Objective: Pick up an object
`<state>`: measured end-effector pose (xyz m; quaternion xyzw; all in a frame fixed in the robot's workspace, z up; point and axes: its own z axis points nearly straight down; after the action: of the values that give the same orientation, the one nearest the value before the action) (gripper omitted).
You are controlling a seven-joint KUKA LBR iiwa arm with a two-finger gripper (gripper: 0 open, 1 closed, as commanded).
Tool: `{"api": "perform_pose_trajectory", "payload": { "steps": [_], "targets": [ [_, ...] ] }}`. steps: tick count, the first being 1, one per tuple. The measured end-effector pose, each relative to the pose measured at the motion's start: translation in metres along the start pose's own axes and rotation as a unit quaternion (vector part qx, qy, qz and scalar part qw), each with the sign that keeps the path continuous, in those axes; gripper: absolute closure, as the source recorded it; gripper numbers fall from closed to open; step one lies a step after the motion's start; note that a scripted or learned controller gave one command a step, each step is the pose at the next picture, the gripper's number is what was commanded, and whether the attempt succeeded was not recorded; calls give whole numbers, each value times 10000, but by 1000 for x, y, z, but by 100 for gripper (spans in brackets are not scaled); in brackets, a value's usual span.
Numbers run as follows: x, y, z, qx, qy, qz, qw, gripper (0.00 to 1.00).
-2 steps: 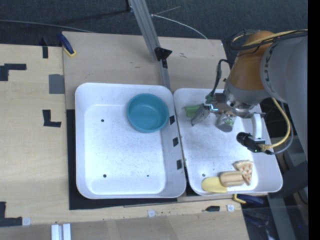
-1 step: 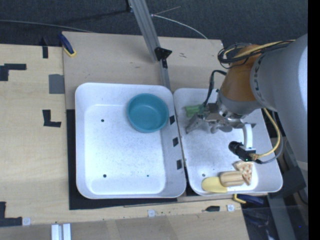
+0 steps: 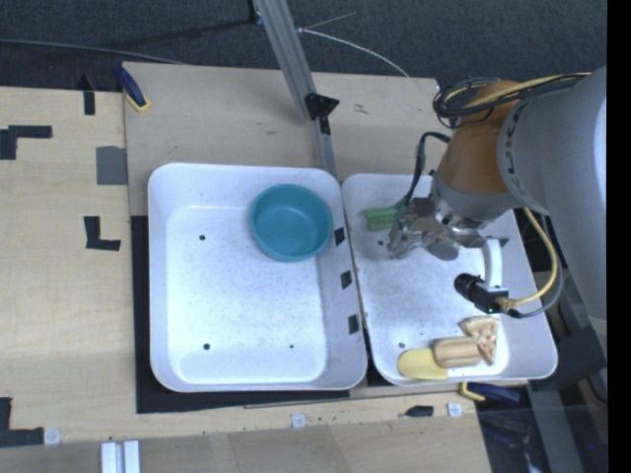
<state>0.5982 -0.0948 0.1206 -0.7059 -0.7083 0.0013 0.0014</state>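
at the near edge of the right bin [image 3: 419, 304] three toy foods sit bunched in the corner: a yellow piece [image 3: 419, 365], a tan roll [image 3: 455, 351] touching it, and a pizza slice [image 3: 484, 334] leaning on the roll's far end. they look like loose stock that has come to rest against the wall, well apart from where the arm is working. further in, the gripper [image 3: 400, 243] hangs low over the far half of the same bin, tilted toward the bin's left wall. the wrist is probably angled that way to come at the green piece [image 3: 376, 219], which lies just beside the claw near the far-left corner and close to the wall. that spot leaves little room for a straight approach. how wide the claw stands i cannot tell, since its tip blurs into the grey of the wrist, and nothing can be seen held in it. whether it touches the green piece is also unclear. across the divide, the left bin [image 3: 246, 313] holds a blue bowl [image 3: 291, 222], upright near its far-right corner, out of the arm's way. beyond both bins a metal pole [image 3: 289, 42] slants up from the bench.
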Motion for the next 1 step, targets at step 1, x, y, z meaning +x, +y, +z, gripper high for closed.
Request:
{"api": "perform_pose_trajectory", "payload": {
  "steps": [1],
  "targets": [
    [1, 5, -43, -30, -1, 11, 10000, 100]
  ]
}}
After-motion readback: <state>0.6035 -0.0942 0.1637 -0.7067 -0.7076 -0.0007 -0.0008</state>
